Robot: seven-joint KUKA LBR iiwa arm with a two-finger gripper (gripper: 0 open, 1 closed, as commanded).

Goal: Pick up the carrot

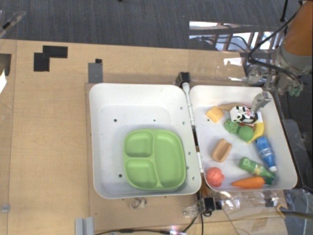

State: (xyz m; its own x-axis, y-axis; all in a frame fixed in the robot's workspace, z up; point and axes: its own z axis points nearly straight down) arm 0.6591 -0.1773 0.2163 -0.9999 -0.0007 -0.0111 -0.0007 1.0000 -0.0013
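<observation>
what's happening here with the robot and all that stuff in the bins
A grey robot arm with an orange band reaches in from the right, its hand hovering over the far side of the right bin, near the cow-print toy. The carrot it is meant to pick up lies untouched at the near edge of that bin, beside the green bottle and red tomato. The left bin holds a green divided plate.

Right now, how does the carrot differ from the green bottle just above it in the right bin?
The carrot is orange and tapers to a point at its left end; the green bottle is green and blunt-ended. The carrot lies almost level along the bin's near edge; the bottle slants down to the right. Both lie flat, side by side, in the right bin.
</observation>
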